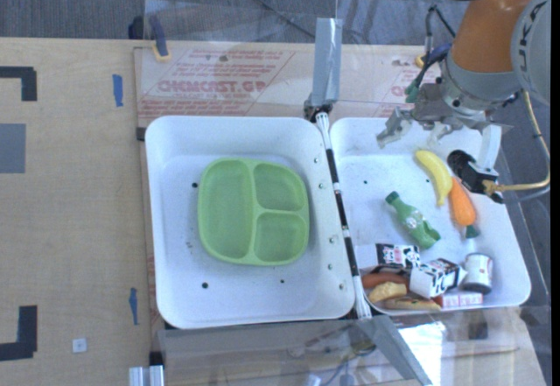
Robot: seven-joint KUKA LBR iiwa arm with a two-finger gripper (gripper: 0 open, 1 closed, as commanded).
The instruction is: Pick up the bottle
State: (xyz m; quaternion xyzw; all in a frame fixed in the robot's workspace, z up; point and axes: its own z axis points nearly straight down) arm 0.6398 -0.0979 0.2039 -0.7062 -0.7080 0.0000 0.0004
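The end effector [411, 120] hung over the far part of the right bin [516, 275], under the grey arm with its orange band [497, 30]. I cannot tell from this view whether it was wide or narrow, and nothing could be seen held in it. Just to its right and a little nearer lay a yellow banana [437, 172], and beside the banana's near end lay an orange carrot [463, 207] with a green tip. A black part [464, 166] hanging from the wrist was between these two and the arm.

The bottle [412, 220], green with a darker green cap, lay on its side near the middle of the right bin, to the left of the carrot and well apart from the end effector. Nearer than it, along the near edge of the same bin, was a group of small things: black and white cartons [423, 268], a small white can [478, 270] and some bread-like food [391, 291].

The left bin [166, 200] held a light green divided plate [254, 211], lying flat near its middle. Both bins stood on the wooden table [70, 200].
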